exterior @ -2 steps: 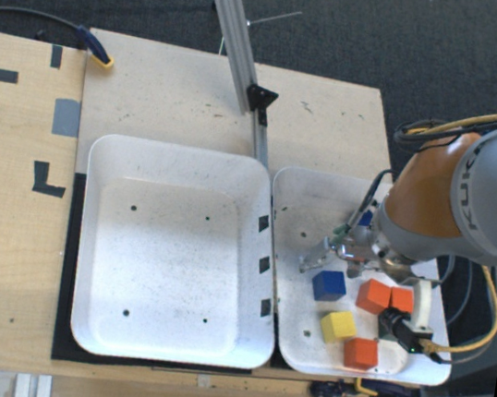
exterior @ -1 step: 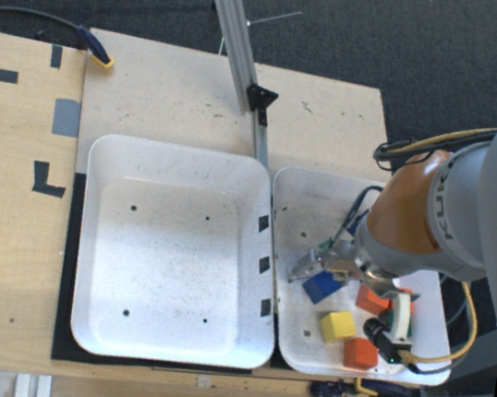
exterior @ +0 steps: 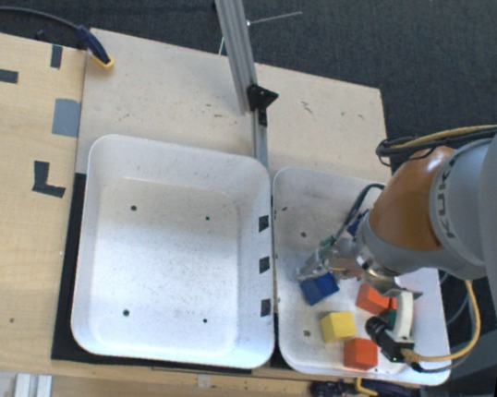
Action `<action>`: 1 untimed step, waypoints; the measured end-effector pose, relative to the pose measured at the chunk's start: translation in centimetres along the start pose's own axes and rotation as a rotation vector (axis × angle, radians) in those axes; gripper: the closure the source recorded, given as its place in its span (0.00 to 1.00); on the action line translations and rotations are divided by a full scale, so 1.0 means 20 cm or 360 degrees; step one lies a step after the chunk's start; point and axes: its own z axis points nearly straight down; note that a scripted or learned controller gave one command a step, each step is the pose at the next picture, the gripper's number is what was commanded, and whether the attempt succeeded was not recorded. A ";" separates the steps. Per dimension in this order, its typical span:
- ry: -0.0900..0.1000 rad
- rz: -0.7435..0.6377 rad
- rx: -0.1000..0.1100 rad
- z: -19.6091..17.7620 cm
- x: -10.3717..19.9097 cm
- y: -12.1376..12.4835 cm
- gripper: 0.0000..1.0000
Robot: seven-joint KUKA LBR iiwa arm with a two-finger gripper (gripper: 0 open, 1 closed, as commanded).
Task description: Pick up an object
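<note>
Camera view: blue block (exterior: 318, 289) beneath gripper (exterior: 325, 265)

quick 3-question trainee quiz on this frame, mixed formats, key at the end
1. True or false: the blue block lies in the left bin.
2. Multiple choice: which block sits nearest the gripper? A) the yellow block B) the blue block C) the orange block at the front of the right bin
3. Fill in: the arm reaches into the ____ bin.

Key
1. False: it lies in the right bin, with the yellow and orange blocks.
2. B: the gripper is right above the blue block; whether it grips the block cannot be told.
3. right
</note>
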 end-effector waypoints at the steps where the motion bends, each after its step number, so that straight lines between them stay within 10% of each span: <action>1: -0.0003 0.0001 -0.0011 -0.21 0.00 0.02 1.00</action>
